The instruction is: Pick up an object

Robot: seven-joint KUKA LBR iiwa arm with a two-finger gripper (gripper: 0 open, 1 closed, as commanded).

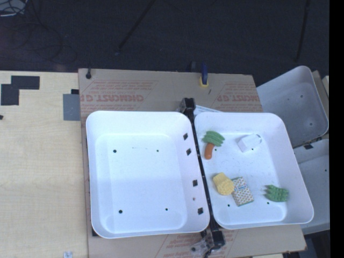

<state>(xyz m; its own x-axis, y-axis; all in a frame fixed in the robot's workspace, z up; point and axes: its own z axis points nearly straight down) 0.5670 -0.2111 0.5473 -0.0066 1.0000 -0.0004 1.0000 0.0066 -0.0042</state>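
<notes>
The counter is seen with two white bins side by side on a brown board. Open room is offered by the left bin. In the right bin are held a patterned packet, a yellow lump touching it, a green leafy piece near right, a toy carrot far left, and a white object. The claw's state cannot be told.

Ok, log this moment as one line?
right bin: carrot, white block, yellow piece, checked pad, green piece | all unpicked
</notes>
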